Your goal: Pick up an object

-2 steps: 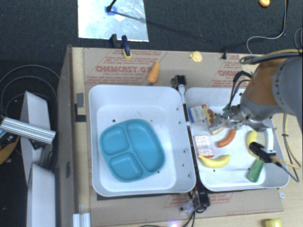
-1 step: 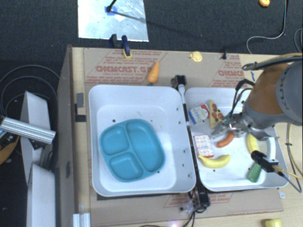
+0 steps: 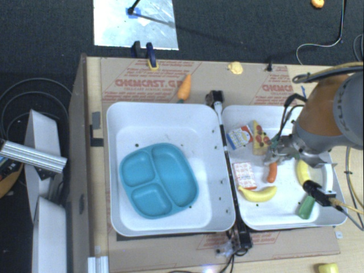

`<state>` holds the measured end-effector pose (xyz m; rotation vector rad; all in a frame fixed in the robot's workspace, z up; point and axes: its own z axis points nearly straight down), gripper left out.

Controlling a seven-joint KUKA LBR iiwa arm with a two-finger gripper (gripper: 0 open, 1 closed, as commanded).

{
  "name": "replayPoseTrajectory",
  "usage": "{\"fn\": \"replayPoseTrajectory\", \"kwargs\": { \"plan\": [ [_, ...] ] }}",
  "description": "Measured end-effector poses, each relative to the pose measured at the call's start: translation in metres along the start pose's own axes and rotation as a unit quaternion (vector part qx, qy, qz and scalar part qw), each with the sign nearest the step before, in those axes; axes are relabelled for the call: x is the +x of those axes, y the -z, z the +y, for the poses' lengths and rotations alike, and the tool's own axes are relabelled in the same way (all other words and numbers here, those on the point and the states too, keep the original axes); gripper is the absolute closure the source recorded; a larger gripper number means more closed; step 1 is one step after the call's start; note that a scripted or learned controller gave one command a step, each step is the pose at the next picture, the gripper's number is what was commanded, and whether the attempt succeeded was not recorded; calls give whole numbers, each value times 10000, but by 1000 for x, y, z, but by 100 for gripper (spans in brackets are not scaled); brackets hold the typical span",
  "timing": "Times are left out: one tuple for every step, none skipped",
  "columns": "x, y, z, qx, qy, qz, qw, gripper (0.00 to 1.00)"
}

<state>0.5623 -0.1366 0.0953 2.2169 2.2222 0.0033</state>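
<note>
Camera view: gripper [image 3: 275, 154] above carrot [image 3: 272, 173], beside banana [image 3: 257, 194] and packet [image 3: 245, 176].

Blue tray [image 3: 158, 179] in white bin [image 3: 122, 124]; yellow bananas [image 3: 259, 194], orange-red carrot [image 3: 272, 172], green item [image 3: 305, 207], red/white packet [image 3: 245, 176]. Arm [image 3: 330, 115] grey w/ orange band.

1. Orange-red sausage-shaped toy [image 3: 272, 172], lying roughly upright in the frame near the middle of the right bin [image 3: 284, 206].
2. Yellow banana [image 3: 257, 194] lying flat just below it, curved, toward the bin's front-left.
3. Second yellow banana [image 3: 302, 172] off to the right.
4. Green piece [image 3: 305, 207], front-right corner.
5. Small red-and-white packets [image 3: 245, 176] on the left side.
</note>
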Motion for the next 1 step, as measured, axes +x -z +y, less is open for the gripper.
{"fn": "replayPoseTrajectory", "kwargs": {
  "plan": [
    [78,95,34,-39,49,7,10000,100]
  ]
}}
